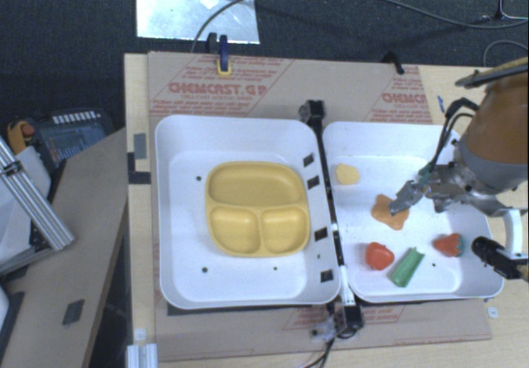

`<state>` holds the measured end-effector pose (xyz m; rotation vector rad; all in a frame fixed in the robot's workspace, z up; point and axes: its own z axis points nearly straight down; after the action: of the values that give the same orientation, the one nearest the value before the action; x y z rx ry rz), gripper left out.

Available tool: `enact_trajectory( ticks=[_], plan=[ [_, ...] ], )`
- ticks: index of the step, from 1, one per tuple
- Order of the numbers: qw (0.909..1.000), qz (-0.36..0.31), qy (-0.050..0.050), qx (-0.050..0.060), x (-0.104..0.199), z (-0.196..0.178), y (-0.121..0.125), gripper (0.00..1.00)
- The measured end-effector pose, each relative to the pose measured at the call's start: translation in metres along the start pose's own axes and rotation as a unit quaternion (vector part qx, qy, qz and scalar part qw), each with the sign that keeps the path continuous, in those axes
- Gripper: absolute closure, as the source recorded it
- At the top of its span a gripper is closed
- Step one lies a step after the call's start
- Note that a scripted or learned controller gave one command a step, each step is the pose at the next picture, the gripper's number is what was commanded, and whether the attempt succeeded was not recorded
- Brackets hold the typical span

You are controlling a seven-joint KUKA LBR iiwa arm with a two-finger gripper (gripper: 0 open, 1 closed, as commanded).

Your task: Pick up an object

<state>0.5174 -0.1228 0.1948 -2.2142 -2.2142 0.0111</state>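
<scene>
Several small toy foods lie in the right white bin (475, 279). They are a pale yellow round piece (347, 174), an orange piece (385, 212), a red piece (379, 255), a green block (407, 267) and a red strawberry-like piece (448, 245). My gripper (419, 203) hangs low over this bin, between the orange piece and the strawberry-like piece. It is open, and its left fingertip (399, 205) is at the orange piece's right edge. Nothing sits between the fingers.
In the left white bin (178, 193) lies a yellow divided plate (256, 209). A black divider (324, 201) separates the two bins. The arm's grey and orange body (496, 135) covers the right bin's far right corner. Cables run across the dark floor behind the bench.
</scene>
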Motion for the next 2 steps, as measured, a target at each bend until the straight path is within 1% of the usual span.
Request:
enact_trajectory(
  ticks=[1, 2],
  plan=[
    [1.0, -0.002, -0.001, -0.007, 0.0, -0.006, 0.003, 0.0],
    [1.0, -0.001, -0.001, -0.005, 0.008, 0.052, 0.008, 0.0]
  ],
)
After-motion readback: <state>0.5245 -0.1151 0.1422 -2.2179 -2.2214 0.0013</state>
